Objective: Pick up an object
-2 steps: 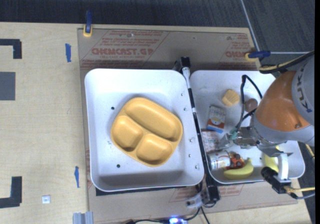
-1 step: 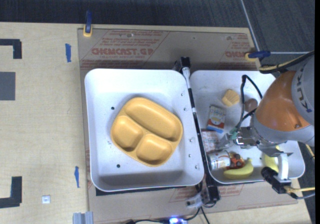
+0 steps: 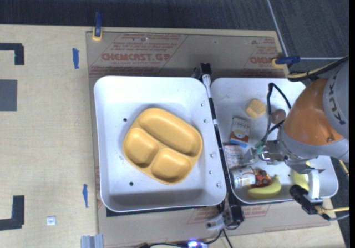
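A jumble of small things lies in the right-hand shallow white bin (image 3: 333, 183), toward its 7 o'clock corner: a curved yellow plastic banana (image 3: 265, 188) against the front wall, a small white-labelled can on its side (image 3: 242, 177) just at the banana's 10 o'clock, and a crinkled printed wrapper (image 3: 233, 156) at the can's 12 o'clock. Farther up, a small red, white and blue carton (image 3: 240, 130) stands near the bin's middle, with a tan cube-shaped block (image 3: 255, 108) at its 1 o'clock and a small brown round object (image 3: 278, 114) beside the block at 3 o'clock.

The two-finger gripper (image 3: 259, 151) hangs over the pile, just at the can's 1 o'clock; whether its jaws are apart or closed, or grip anything, I cannot tell. The grey arm with its orange band (image 3: 310, 122) reaches in from 3 o'clock.

The left-hand white bin (image 3: 111, 97) holds an overturned mustard-yellow three-compartment plastic tray (image 3: 162, 145) at its centre. Both bins rest on a brown cardboard sheet (image 3: 144, 52) on the pale wooden bench (image 3: 44, 147).
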Controlling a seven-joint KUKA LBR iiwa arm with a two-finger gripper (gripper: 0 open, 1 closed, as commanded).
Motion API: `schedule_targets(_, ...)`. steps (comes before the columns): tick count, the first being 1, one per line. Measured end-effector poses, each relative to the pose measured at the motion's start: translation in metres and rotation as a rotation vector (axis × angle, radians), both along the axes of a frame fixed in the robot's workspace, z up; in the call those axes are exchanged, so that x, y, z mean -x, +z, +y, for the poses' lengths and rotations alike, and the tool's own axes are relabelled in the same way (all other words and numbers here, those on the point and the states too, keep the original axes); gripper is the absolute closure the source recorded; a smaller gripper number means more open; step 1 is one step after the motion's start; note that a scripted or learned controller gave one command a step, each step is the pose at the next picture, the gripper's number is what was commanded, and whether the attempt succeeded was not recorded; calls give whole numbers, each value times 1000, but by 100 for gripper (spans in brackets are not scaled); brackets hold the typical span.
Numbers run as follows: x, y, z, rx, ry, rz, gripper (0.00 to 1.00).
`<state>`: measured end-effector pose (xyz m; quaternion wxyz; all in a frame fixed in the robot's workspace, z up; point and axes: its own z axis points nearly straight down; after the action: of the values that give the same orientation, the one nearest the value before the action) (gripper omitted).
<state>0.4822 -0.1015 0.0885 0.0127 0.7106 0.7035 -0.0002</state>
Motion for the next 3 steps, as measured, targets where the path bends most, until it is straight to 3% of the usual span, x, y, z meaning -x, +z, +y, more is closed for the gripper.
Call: schedule_targets(3, 0, 0, 0, 0, 0, 0, 0)
